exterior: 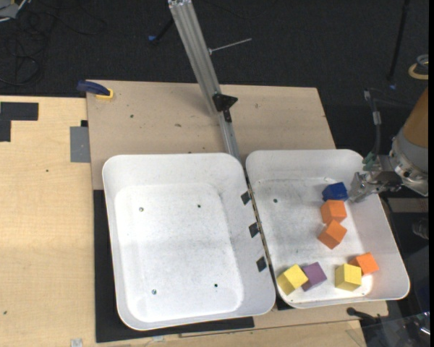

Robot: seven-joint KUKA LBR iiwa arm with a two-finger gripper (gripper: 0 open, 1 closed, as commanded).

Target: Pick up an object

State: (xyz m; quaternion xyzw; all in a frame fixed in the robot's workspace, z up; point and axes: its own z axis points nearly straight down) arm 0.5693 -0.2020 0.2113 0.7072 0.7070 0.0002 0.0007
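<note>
Several blocks lie in the right bin. A blue block rests near its far right side, with two orange blocks just below it. Along the front edge sit a yellow block, a purple block, another yellow block and an orange block. My gripper hangs at the bin's right rim, just right of the blue block, low over the bin. Nothing shows between its fingers.
The left bin stands beside the right one, with black clips along the shared edge. A slanted aluminium bar rises behind the bins. A blue and yellow clamp lies at the bench's far left corner.
</note>
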